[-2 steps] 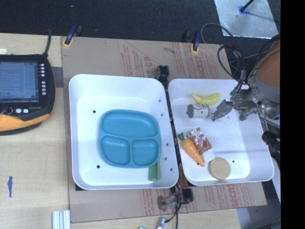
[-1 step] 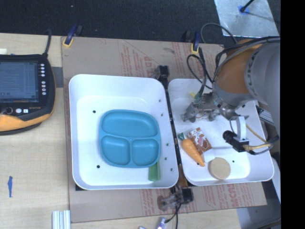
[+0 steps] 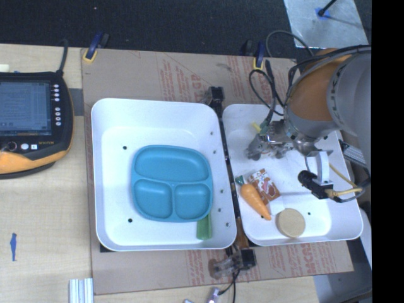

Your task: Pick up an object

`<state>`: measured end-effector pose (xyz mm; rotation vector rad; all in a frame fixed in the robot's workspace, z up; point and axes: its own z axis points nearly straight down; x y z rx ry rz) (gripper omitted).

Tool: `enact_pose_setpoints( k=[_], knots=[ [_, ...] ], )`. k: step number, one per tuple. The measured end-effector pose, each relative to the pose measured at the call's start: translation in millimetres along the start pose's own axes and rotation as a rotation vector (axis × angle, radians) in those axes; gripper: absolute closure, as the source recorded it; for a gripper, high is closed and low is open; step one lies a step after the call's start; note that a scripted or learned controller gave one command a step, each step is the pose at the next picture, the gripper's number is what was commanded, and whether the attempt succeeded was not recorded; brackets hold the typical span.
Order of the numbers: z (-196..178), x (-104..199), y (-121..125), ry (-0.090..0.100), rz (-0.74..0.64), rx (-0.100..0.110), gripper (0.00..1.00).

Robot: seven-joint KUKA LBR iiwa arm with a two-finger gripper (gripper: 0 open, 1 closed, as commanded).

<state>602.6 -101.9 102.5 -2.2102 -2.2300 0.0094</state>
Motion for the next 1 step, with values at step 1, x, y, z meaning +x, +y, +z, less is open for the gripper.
enact_pose_setpoints(
  k=[1],
  knots=[
    [-90.6, 49.8, -1.5, 0.004, 0.004, -0.004, 1.0]
  ],
)
